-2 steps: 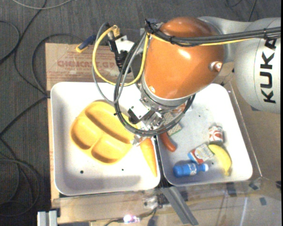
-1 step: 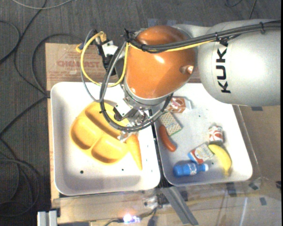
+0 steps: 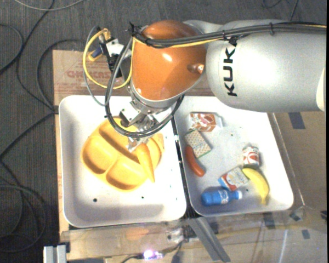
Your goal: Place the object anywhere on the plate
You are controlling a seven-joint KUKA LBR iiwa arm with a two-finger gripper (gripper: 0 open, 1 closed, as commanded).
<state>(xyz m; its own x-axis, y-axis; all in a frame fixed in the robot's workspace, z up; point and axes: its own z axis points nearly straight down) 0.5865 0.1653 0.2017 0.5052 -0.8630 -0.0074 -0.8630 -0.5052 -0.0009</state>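
- Gripper (image 3: 136,141) sits low over the yellow plate (image 3: 112,158) in the left bin (image 3: 77,201); I cannot tell its state.
- Banana (image 3: 257,182) lies in the right bin (image 3: 279,193).

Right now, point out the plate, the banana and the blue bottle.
plate (image 3: 101,152): camera view, on its left compartment.
banana (image 3: 259,184): camera view, on its mid curve.
blue bottle (image 3: 216,196): camera view, on its body.

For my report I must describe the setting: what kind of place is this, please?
Probably a robotics lab or test bench. A big industrial robot arm works over two white bins on a cardboard-topped bench, loose cables lie on the carpet, and the items are toy food, such as a banana.
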